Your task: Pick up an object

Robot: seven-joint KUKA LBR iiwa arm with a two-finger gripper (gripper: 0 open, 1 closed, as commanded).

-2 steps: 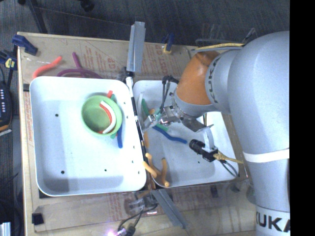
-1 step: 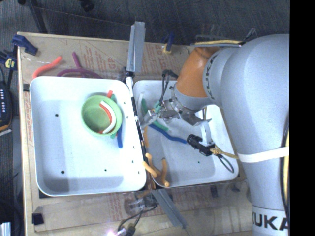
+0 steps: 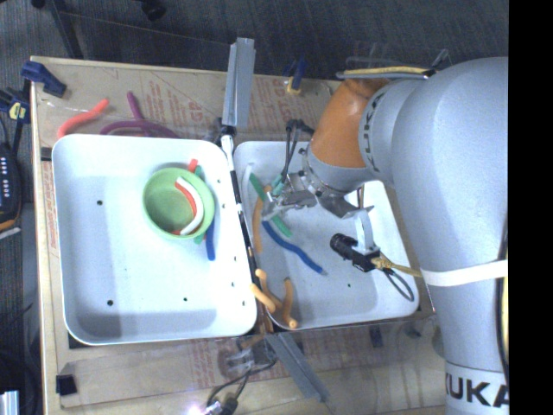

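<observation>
Plywood counter (image 3: 130, 85) is the biggest thing, agreed; what do we list next?

Grey arm (image 3: 432, 145), reaching in from the right. Then the two white bins, left bin (image 3: 86, 232) and right bin (image 3: 346, 294).

And inside them?

We see a green bowl (image 3: 168, 201) in the left bin. In the right bin a blue strip (image 3: 294, 247) lies flat on the floor, left of the middle, running at a slant. A green piece (image 3: 257, 185) sits near that bin's left wall, and orange pieces (image 3: 281, 305) crowd its near-left corner.

Where are the fingers (image 3: 270, 199)?

Over the right bin's left part, beside the green piece and near the strip's upper end. Released or clenched, we cannot tell.

Which do we go for?

The blue strip, we judge. It looks thin, light and probably bendy, so it should lift easily but may droop or swing. Most of its length lies clear of the other pieces, so we would pinch across its width near the middle, where it should hang balanced. Lying so flat, it may slip out of a shallow grip.
</observation>
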